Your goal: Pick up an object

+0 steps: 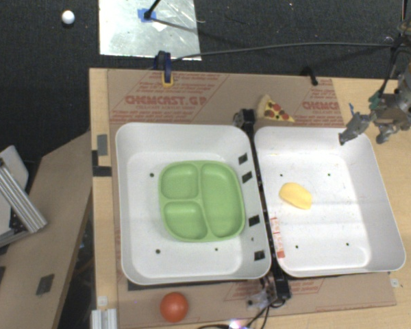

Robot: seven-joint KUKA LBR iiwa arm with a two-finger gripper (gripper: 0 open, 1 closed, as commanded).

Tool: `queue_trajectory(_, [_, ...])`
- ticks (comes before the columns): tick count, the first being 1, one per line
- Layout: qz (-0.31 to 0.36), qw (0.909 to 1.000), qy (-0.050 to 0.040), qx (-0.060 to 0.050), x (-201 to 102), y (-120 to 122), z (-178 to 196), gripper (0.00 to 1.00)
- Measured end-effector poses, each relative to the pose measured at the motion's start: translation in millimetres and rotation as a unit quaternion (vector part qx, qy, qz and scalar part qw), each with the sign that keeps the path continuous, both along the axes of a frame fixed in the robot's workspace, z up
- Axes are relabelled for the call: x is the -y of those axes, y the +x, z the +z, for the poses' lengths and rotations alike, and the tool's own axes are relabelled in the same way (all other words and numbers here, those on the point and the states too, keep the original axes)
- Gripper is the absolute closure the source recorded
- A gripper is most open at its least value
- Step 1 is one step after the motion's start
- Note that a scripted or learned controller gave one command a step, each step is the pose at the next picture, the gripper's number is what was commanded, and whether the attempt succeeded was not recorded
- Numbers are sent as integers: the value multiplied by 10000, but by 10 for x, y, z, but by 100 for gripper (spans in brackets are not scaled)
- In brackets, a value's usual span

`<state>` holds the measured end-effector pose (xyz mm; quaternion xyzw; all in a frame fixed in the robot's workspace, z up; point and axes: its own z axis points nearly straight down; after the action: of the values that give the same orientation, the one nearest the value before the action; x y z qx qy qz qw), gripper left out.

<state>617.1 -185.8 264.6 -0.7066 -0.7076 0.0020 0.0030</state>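
Camera view, claw: the claw [364, 130] hangs at the right edge, above the far right corner of the right bin [383, 204]; its two fingers stand apart, spread wide, and nothing is between them.
Arm: little of it is seen at the right edge; it is grey.
Nearest object: a small yellow object [296, 196], rounded, lies on the floor of the right bin, near the middle, a little toward the left wall. It is well apart from the claw and lower than it.
Right bin: white and shallow; on its floor I see the yellow object and nothing more.
Left bin: the left bin [133, 204] carries a green tray [201, 200] with three compartments, lying flat in the middle.
Surface around the bins: a slice of toy pizza [275, 110] lies just behind the bins, near where they meet; an orange ball [173, 306] lies in front of the left bin.
Task progress: as I judge, nothing is picked up yet. The claw is ready but not over any object.
What is left: to bring the claw over one object, most likely the yellow one, then go down, close on it and lift.
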Motion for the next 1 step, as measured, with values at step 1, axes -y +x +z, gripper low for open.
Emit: queue_trajectory(1, [11, 10000, -10, 46, -4, 19, 55, 0])
